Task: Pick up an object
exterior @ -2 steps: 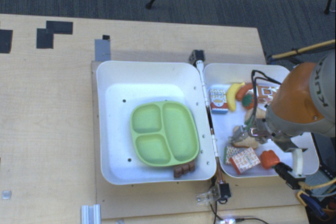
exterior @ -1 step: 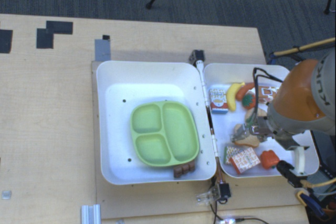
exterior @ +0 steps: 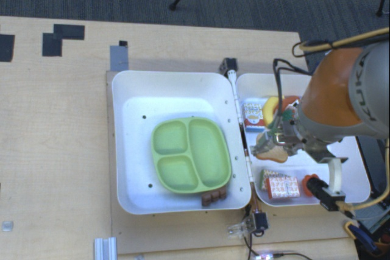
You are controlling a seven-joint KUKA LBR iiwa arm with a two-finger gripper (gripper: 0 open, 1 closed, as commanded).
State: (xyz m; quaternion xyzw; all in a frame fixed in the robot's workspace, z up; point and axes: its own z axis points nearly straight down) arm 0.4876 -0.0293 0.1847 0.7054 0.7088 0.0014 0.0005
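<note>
My gripper [exterior: 270,144] hangs low over the middle of the right bin [exterior: 359,182], under the grey and orange arm [exterior: 338,97]. Right beneath it lies a tan, bread-like piece [exterior: 275,156], touching or nearly touching it. Behind it I see a yellow banana [exterior: 270,110], a small printed packet [exterior: 252,113] and a bit of something red [exterior: 290,100], partly hidden by the arm. At the bin's front lie a red and white box [exterior: 281,185] and an orange-red item [exterior: 313,183].
The left bin [exterior: 131,131] holds a green three-part plate [exterior: 191,154] and a small brown object [exterior: 214,196] at its front wall. The ridge between the bins runs just left of the gripper. Cables and a clip lie in front of the bins.
</note>
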